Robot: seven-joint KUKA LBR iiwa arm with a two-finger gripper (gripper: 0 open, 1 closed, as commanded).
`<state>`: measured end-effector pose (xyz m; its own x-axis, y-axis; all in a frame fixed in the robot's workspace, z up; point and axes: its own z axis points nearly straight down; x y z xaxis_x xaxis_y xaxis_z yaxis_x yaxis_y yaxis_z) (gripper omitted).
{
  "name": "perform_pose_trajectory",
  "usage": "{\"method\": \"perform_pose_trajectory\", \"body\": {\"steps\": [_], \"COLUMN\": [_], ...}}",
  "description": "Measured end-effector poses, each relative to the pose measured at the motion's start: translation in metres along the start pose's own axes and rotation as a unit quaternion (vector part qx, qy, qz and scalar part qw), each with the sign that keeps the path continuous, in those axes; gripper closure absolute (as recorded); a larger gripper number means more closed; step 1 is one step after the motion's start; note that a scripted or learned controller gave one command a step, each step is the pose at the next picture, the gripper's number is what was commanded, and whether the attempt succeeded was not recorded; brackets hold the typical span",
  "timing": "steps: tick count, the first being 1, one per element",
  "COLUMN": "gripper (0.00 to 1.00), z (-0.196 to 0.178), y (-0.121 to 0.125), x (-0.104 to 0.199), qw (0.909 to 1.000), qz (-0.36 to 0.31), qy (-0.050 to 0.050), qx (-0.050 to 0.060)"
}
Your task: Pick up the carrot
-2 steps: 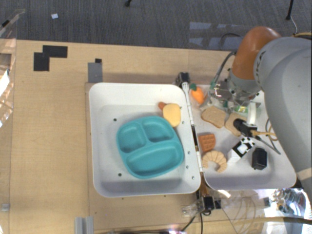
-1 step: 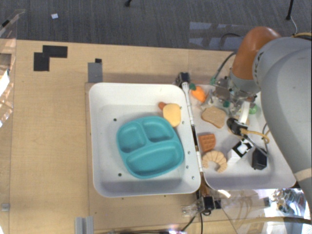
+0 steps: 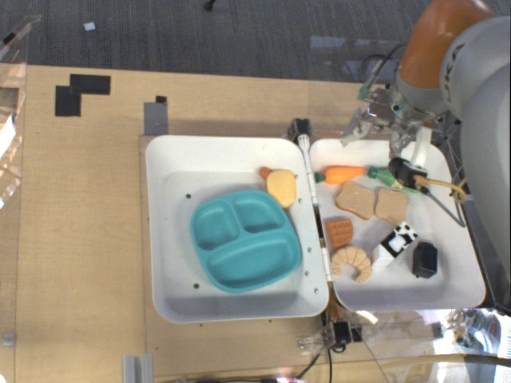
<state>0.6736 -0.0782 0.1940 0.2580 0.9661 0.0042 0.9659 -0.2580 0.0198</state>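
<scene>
The carrot (image 3: 345, 174), orange with green at its ends, lies flat along the back of the right bin (image 3: 467, 282), close to the divider between the bins. My gripper (image 3: 383, 130) hangs over that bin's back edge, just behind and to the right of the carrot's right end. Nothing shows in its grasp, and the carrot rests on the bin floor apart from it.
In the right bin lie two bread slices (image 3: 371, 203), a waffle piece (image 3: 338, 231), a croissant (image 3: 353, 262), a black-and-white patterned item (image 3: 396, 242) and a black block (image 3: 424, 259). The left bin (image 3: 164, 278) holds a teal divided plate (image 3: 245, 240) and a yellow food piece (image 3: 281, 187).
</scene>
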Motion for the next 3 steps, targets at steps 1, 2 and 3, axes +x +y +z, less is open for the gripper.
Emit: {"method": "perform_pose_trajectory", "body": {"steps": [1, 2, 3], "gripper": [0.00, 0.00, 1.00], "z": [0.107, 0.107, 0.094], "y": [-0.003, -0.039, -0.036], "x": [-0.007, -0.030, -0.026], "qw": [0.9979, 0.9990, 0.9989], "qz": [-0.064, -0.045, -0.047], "qy": [0.000, -0.001, 0.000], "qx": [0.005, 0.007, 0.003]}}
